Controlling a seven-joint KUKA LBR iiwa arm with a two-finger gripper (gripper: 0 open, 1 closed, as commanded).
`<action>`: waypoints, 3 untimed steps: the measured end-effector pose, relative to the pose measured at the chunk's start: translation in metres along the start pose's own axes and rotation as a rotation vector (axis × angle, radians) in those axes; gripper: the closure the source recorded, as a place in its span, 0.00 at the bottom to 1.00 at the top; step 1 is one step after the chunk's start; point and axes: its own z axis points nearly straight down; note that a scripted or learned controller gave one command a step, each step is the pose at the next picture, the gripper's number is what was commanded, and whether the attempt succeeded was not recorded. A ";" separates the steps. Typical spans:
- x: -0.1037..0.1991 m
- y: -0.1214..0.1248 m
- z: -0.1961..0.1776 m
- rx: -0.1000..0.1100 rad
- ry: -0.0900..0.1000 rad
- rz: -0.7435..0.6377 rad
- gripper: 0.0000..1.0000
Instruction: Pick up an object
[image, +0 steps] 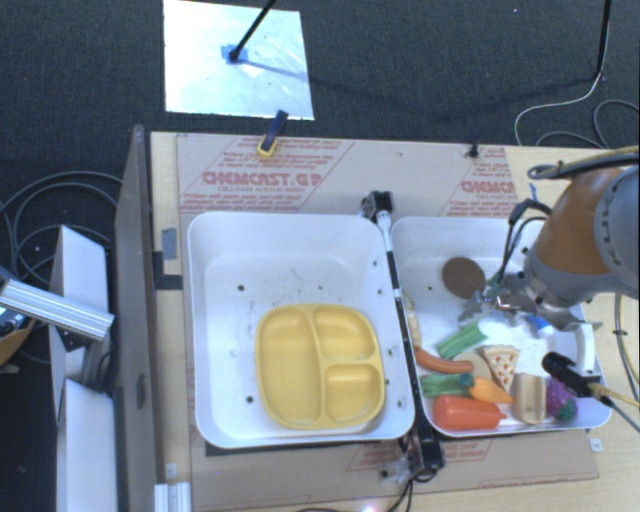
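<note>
The gripper (497, 298) is hanging low in the right bin (430, 240), likely going for a pick; whether it is grasping anything I cannot tell. Just beside it, toward the yellow divided plate (320, 365), a green celery-like stick (462, 340) is lying, slim and slanted. Past that are lying a carrot (442, 362), a pizza slice (500, 362) and a red pepper (465, 412). A brown disc (462, 276) is sitting beside the gripper.

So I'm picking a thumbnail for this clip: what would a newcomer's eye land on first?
Probably the yellow divided tray, sitting alone in the left bin. Next, the heap of bright toy food along the near edge of the right bin: a red pepper, an orange carrot, a pizza slice. The grey arm with its orange band reaches over that bin from the right.
</note>
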 end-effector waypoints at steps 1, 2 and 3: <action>0.031 -0.017 0.000 -0.004 0.000 -0.007 0.00; 0.030 -0.015 -0.011 -0.009 -0.001 -0.007 1.00; 0.030 -0.016 -0.011 -0.008 -0.001 -0.007 0.00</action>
